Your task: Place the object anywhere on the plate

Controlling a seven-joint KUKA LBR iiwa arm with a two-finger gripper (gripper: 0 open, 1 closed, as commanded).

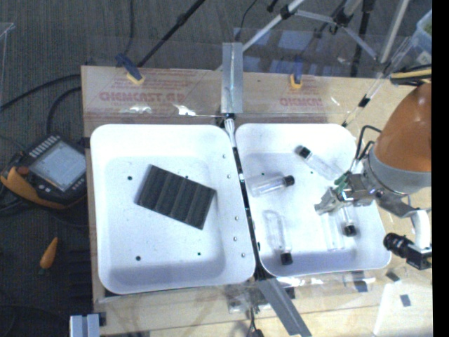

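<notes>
Dark carpet floor around a wooden desk (161, 93), cables and tripod legs at the top of the camera view. Two shallow white bins sit side by side on the desk. Left bin (105, 188) holds a black ridged plate (175, 196), a flat rectangle lying tilted, roughly mid-bin and apart from all walls. Right bin (280, 135) holds several clear plastic tubes with black caps: one tube (270, 183) near the divider at mid-height, cap pointing right; one tube (313, 159) toward the upper right, lying diagonal with its cap at the upper-left end; one tube (276, 236) at lower left, lying roughly upright in the view with its black cap at the bottom end; one more tube (345, 232) at lower right, just under the gripper, partly blurred. All tubes are in the right bin, well apart from the plate.

Arm enters from the right, orange band (414, 128) above a grey wrist. Gripper (335, 201) hangs over the right side of the right bin, above the lower-right tube. Whether it is open or closed, or has hold of anything — cannot tell, too blurred and small.

Handheld pendant (52, 170) with screen on the floor left of the desk, orange-handled tool (48, 253) below it. Two blue-and-yellow clamps (130, 69) at the desk's back edge.
</notes>
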